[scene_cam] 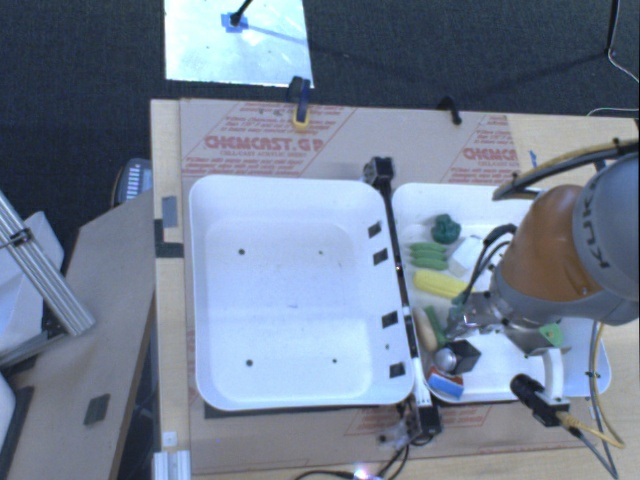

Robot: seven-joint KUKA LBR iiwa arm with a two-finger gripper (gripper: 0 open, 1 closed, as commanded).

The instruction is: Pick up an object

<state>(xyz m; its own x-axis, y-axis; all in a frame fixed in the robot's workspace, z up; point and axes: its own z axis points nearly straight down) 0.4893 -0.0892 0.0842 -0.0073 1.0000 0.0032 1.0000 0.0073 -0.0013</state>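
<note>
objects: yellow corn-like piece [438,284], green pods [428,256] and a dark green lump [445,230], all in the right bin [420,200]
end effector [458,353]: low over that bin's near-left corner; grip honestly can't tell
left bin [290,293]: beside it on the worktop [420,143]

Even, fairly bright light is falling from overhead, and the left bin [290,293] is showing up as the brightest thing, nearly washing out across its floor. Above that bin, a shiny metal sheet [238,26] is glaring pale blue-white. Shadows around the bin are staying soft and short. The dark carpet [80,68] beside it is looking grainy, and the whole picture is reading slightly soft.
</note>
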